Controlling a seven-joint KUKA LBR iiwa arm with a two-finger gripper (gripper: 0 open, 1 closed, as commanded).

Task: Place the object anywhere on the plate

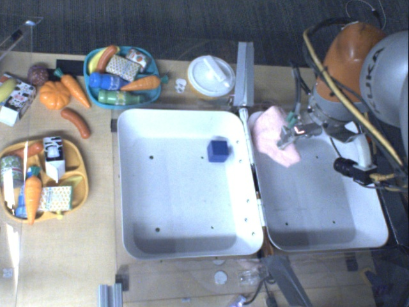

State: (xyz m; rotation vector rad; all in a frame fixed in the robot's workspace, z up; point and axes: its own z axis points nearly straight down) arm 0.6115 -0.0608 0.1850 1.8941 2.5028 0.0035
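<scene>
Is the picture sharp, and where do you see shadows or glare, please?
Camera view: slightly soft overall; the blue block is fuzzy-edged; the left bin shows grey shadow along its lower wall; the gripper over the pink object is blurred; no strong glare.

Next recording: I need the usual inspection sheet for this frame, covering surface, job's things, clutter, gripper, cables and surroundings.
Surface: wooden bench bearing two white bins, left bin and right bin, side by side.
Job's things: blue cube in the left bin's upper right; pink plate in the right bin's upper left corner.
Clutter: blue bowl and yellow basket of toy food, loose carrot and sausage, white lidded container, all outside the bins.
Gripper: gripper over the plate's right side; nothing seen between the fingers.
Cables: yellow and black cables along the arm.
Surroundings: dark carpet beyond the bench.
</scene>
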